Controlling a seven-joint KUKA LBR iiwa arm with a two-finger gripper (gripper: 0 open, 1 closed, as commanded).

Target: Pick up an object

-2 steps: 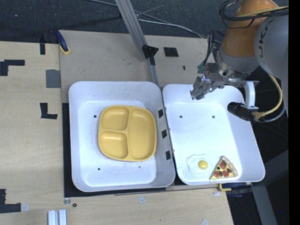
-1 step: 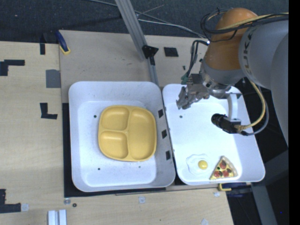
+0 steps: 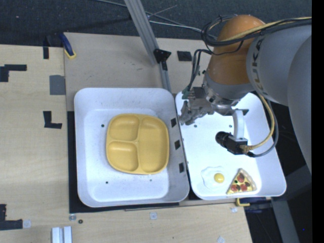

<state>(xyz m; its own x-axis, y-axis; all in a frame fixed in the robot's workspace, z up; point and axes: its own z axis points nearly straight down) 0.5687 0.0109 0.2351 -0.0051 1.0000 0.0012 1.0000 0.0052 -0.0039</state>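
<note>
A yellow divided plate lies in the middle of the left bin. In the right bin, near its front edge, a fried-egg toy rests beside a pizza-slice toy. My gripper hangs over the right bin's back left corner, close to the wall shared by the two bins. It is well behind the egg and the pizza slice and to the right of the plate. Nothing is visibly held by it.
The grey arm with its orange band covers the back of the right bin. A black fitting on a cable hangs over the bin's middle. A slanted metal pole stands behind the bins.
</note>
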